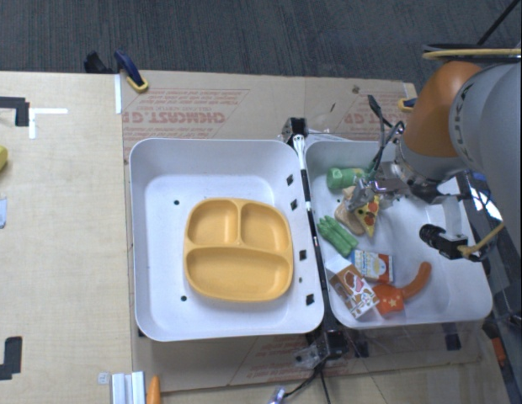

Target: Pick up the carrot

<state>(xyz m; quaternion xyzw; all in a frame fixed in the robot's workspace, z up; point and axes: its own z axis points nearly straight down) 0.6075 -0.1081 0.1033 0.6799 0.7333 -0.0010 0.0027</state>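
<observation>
The carrot [410, 284] is a curved orange piece lying near the front right of the right bin [463, 305]. Its thick end rests against a small printed packet [355, 292]. My gripper [368, 190] hangs over the back left part of the same bin, well behind and left of the carrot. It sits just above a pizza-slice toy [363, 215], with the grey arm and orange band [436, 112] reaching in from the right. Nothing of the carrot is near the gripper.
Beside the gripper lie a green toy [344, 178] and a green pod-like piece [338, 235]. A second packet [372, 264] sits behind the carrot. The left bin [160, 310] holds a yellow divided plate [239, 249]. A black cable part [442, 241] hangs over the right bin.
</observation>
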